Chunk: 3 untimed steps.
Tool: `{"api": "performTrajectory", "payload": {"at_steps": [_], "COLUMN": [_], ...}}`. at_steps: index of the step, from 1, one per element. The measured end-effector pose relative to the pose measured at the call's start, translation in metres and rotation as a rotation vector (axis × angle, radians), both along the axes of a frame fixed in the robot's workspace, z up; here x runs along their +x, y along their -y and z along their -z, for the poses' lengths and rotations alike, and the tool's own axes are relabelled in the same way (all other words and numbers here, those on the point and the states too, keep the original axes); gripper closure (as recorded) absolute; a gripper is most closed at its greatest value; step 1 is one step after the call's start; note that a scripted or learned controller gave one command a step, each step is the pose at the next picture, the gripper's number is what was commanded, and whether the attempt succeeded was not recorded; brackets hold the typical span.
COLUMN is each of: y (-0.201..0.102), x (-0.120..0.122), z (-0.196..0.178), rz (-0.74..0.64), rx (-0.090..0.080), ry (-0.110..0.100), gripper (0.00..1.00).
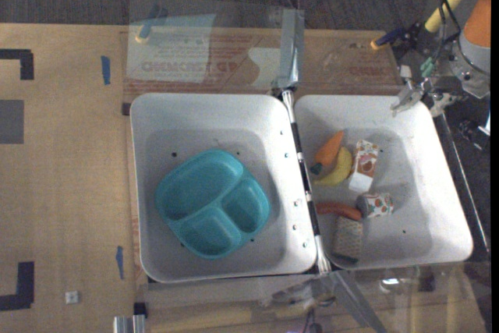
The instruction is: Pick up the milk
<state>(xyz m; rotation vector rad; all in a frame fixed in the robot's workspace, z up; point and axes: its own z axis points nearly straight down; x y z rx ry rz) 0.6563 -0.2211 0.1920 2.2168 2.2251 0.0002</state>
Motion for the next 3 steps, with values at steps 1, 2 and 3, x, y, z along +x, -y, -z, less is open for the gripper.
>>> {"api": "performTrajectory", "payload": {"at_steps": [1,2,3], "y": [-0.045,-0.055,-0.061], "x": [-0.006,-0.024,-0.046], "z": [0.07,0.08,0.08], "rz": [-0.433,-0.524,-0.58], "rx": [-0.01,-0.028,-0.03], "ry": [0.024,0.054,0.056], "gripper": [0.0,0.0,0.0]}}
